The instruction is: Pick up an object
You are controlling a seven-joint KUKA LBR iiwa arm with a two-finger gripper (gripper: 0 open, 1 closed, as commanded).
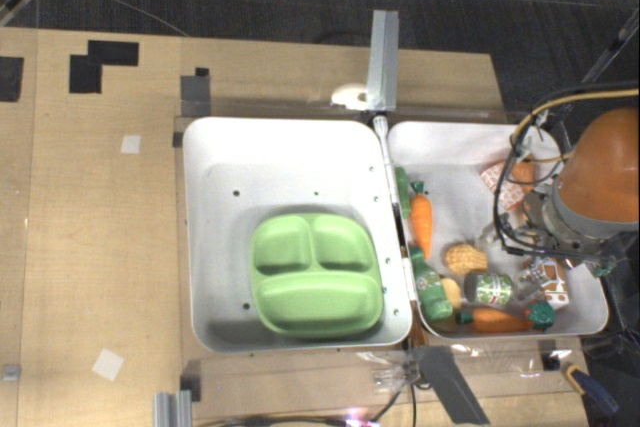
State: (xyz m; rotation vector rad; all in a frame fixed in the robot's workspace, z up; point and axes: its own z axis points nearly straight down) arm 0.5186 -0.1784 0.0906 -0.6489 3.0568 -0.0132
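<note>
The right bin (450, 155) holds a jumble of toy food. An upright carrot (422, 221) lies by its left wall, with a tan round biscuit (465, 258) to its right. A green can (491, 290), a second carrot (497, 320), a green bottle (432, 292) and a teal piece (541, 315) crowd the front edge. My gripper (533, 262) hangs low over the bin's right side, just right of the can, under the orange band (605, 165) and a tangle of cables. The wrist hides its tips.
The left bin (230, 165) carries a green divided plate (316, 273) at its front. A red-patterned packet (499, 177) lies at the back of the right bin and a patterned card (556, 283) under the wrist. A metal post (383, 55) stands behind the bins.
</note>
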